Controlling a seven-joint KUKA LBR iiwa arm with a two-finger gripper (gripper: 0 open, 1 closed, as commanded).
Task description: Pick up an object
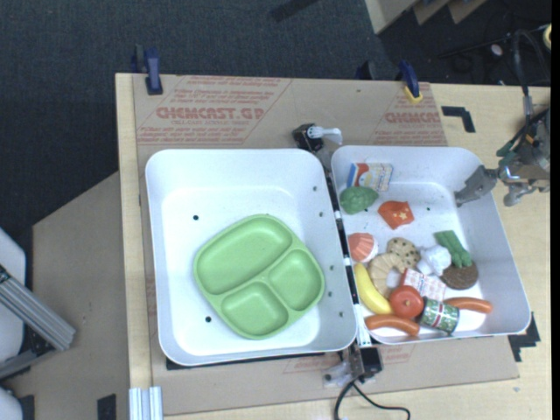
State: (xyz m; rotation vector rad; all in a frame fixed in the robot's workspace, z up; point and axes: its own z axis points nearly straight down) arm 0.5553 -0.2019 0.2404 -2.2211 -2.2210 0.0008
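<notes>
**Toy food crowds the right bin; the gripper waits at its edge**

Toy food (pixel 407 278), roughly a dozen pieces, lies heaped in the right bin (pixel 503 265), mostly toward its near and left side. Counted: one banana (pixel 371 290), one tomato (pixel 405 302), two sausages (pixel 393 325), one green can (pixel 438 317), two cookies (pixel 402 250), one red pepper (pixel 395 212), one green leafy piece (pixel 358 199) and one small carton (pixel 378 177). The left bin (pixel 175 191) holds a single green divided plate (pixel 257 275) with three compartments. The gripper (pixel 477 185) hangs over the right bin's far right rim, above the food and touching none of it; whether its fingers are spread or pressed together I cannot tell.
</notes>
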